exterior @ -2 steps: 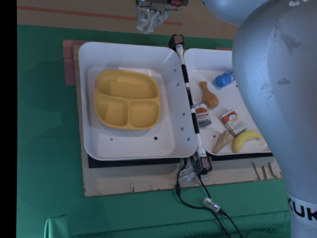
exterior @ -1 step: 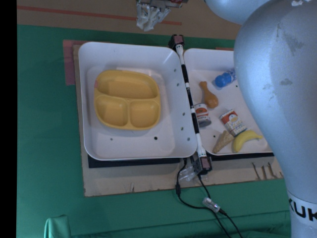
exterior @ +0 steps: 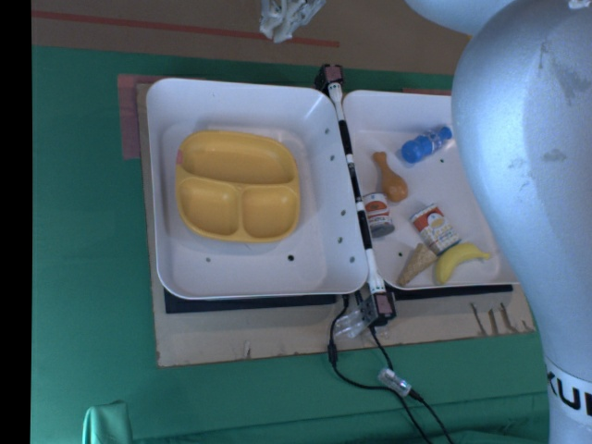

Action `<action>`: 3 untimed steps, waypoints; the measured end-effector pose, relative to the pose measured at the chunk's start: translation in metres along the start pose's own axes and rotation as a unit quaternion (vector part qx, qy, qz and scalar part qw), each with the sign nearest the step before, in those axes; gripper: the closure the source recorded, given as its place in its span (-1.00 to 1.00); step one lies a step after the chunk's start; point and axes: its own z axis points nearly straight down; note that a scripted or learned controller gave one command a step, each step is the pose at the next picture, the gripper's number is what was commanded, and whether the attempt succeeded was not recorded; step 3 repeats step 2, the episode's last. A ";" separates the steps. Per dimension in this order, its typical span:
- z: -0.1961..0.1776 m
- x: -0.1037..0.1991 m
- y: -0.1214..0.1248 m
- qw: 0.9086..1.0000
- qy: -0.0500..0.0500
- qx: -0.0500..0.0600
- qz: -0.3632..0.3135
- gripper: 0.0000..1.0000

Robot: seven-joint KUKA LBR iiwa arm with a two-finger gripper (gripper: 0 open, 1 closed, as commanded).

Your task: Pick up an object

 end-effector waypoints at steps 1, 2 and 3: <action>0.045 -0.001 0.000 1.000 -0.003 0.003 0.000 1.00; 0.014 0.000 0.000 1.000 0.000 0.000 -0.001 1.00; 0.014 0.000 0.000 1.000 0.000 0.000 -0.001 1.00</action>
